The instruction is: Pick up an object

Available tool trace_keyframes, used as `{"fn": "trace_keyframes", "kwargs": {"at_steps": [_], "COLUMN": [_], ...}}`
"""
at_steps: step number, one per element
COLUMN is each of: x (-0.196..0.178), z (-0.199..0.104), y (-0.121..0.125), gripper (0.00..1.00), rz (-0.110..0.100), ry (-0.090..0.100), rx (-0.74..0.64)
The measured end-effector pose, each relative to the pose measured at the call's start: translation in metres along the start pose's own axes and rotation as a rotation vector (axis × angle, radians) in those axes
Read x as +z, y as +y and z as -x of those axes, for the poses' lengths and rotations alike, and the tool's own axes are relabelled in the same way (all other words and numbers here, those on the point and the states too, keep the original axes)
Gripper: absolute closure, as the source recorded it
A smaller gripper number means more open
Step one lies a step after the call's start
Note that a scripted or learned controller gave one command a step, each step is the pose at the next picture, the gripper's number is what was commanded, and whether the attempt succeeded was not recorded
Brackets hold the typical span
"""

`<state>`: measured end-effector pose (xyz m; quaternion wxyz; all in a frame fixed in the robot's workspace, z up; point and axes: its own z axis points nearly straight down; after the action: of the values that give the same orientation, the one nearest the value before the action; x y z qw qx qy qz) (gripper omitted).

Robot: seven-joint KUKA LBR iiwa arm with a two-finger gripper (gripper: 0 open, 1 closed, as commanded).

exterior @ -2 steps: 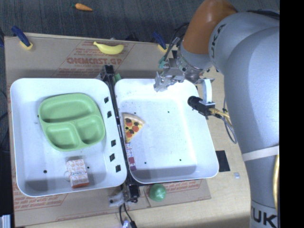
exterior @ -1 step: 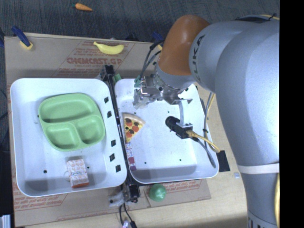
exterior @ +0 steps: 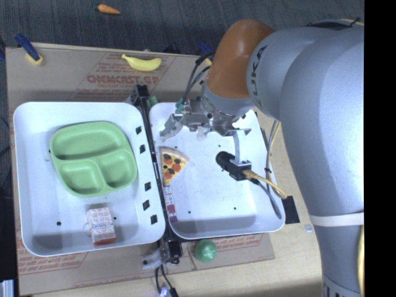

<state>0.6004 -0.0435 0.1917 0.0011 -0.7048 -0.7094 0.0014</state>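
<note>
Nearest you, a green ball [exterior: 205, 250] sits outside the bins; the pizza slice [exterior: 171, 164] lies in the right bin [exterior: 210, 218], left side; beyond it the gripper [exterior: 176, 125] hovers, grasping nothing you can see; its state is unclear.

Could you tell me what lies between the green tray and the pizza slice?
In the camera view, the divider where the two bins meet lies between the green tray and the pizza slice, with bare white floor either side.
</note>
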Motion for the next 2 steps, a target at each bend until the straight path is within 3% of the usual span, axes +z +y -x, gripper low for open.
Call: {"fn": "trace_keyframes", "kwargs": {"at_steps": [1, 2], "x": [0.0, 0.102], "z": [0.047, 0.056], "y": [0.046, 0.055], "gripper": [0.0, 0.0], "rz": [0.002, -0.004], "ry": [0.0, 0.0], "rx": [0.003, 0.002]}}
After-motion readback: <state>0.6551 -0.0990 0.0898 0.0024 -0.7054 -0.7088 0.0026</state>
